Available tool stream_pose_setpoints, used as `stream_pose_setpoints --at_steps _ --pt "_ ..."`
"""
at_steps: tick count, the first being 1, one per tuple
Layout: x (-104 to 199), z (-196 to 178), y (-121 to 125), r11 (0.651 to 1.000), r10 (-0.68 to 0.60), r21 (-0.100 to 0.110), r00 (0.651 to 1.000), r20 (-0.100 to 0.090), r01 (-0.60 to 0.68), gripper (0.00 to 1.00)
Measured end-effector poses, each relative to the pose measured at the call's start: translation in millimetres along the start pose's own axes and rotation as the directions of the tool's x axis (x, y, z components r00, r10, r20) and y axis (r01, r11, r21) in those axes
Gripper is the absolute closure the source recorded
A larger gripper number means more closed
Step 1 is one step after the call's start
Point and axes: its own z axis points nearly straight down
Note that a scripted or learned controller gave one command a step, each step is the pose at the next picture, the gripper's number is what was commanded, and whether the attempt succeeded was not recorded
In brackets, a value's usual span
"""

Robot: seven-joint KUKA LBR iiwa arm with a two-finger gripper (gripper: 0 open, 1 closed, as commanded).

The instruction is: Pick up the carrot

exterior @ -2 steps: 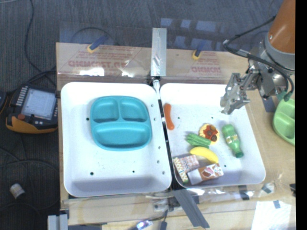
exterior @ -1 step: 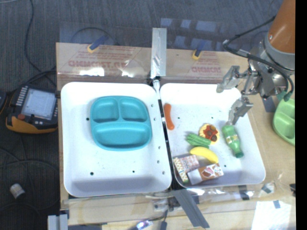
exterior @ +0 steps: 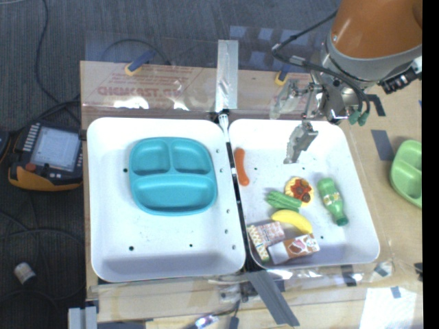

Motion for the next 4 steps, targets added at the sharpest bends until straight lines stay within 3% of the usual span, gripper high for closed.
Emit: stream_pose_setpoints --at_steps 1,2,3,4 --pt "-1 42 4 0.935 -0.354 -0.001 0.935 -0.001 0.354 0.0" --pt "48 76 -54 0.962 -0.274 0.0 0.962 -0.001 0.274 0.0" --pt "62 -7 -90 0.933 -0.36 0.001 0.933 0.001 0.36 0.0" --pt "62 -7 -89 0.933 -0.361 0.001 0.933 0.002 0.361 0.0"
